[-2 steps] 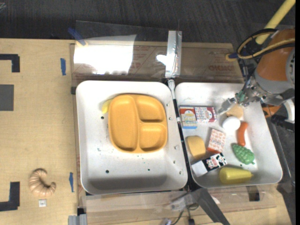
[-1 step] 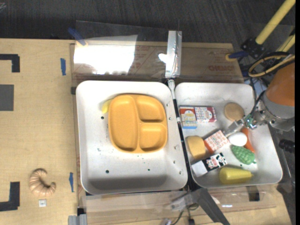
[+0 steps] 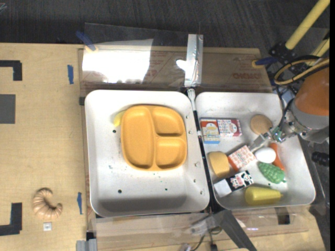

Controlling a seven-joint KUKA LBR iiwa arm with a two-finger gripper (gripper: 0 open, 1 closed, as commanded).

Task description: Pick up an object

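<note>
Two bins, and the risk sits in the right bin (image 3: 309, 190), where everything is crowded around the gripper (image 3: 273, 136). The gripper hangs at the bin's right side, low over the pile; how it is set cannot be told at this size, and nothing is seen clamped in it. Likely failure: it comes down between items and closes on an edge or on two things at once, since the white egg (image 3: 266, 155) just below it touches the green piece (image 3: 272, 172) and an orange piece (image 3: 278, 158). The round tan piece (image 3: 260, 123) just left of the tool could roll off when nudged. The red-and-white carton (image 3: 241, 158) lies tilted, so a grip could slip.

Further left of the gripper: a red box (image 3: 220, 128), a yellow block (image 3: 219, 163), a black-and-white carton (image 3: 241, 181). Below it, a yellow lemon-like piece (image 3: 263, 194). Any of these could be the pick target.

Well to the left, the left bin (image 3: 99, 156) holds a yellow divided tray (image 3: 154, 137).
</note>
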